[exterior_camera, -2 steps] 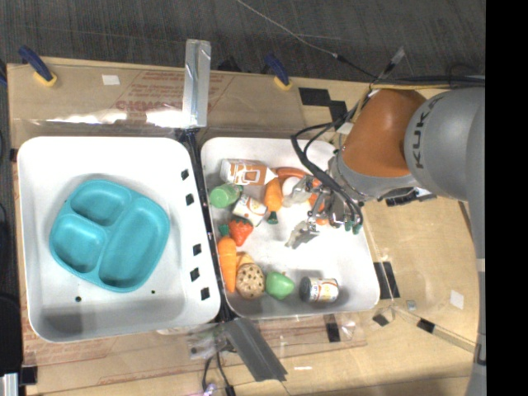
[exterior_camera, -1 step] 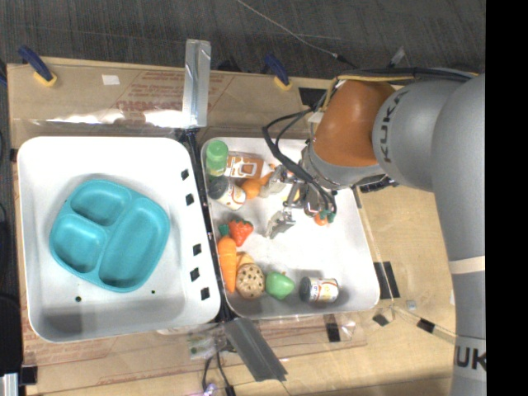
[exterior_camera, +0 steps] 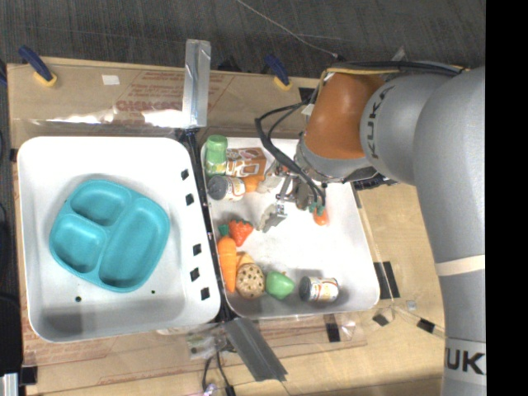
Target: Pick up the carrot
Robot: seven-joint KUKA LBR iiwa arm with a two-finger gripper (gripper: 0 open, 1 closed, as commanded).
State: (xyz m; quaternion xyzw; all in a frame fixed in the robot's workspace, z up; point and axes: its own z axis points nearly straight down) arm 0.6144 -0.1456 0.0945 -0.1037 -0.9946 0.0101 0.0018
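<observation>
The carrot point(exterior_camera: 226, 260) is a long orange piece lying along the left wall of the right bin point(exterior_camera: 351, 246), pointing toward the front. My gripper point(exterior_camera: 278, 208) hangs over the middle of that bin, up and to the right of the carrot and apart from it. A small orange-red piece with a green top point(exterior_camera: 320, 214) lies just right of the gripper. The grey arm with its orange band point(exterior_camera: 342, 122) reaches in from the right and covers the bin's back right corner.
Around the carrot lie a red strawberry point(exterior_camera: 240, 231), a cookie point(exterior_camera: 250, 280), a green piece point(exterior_camera: 280, 285) and a small can point(exterior_camera: 319, 289). A green bottle point(exterior_camera: 216, 153) and snack packs point(exterior_camera: 246, 167) sit at the back. The left bin holds a teal divided plate point(exterior_camera: 107, 233).
</observation>
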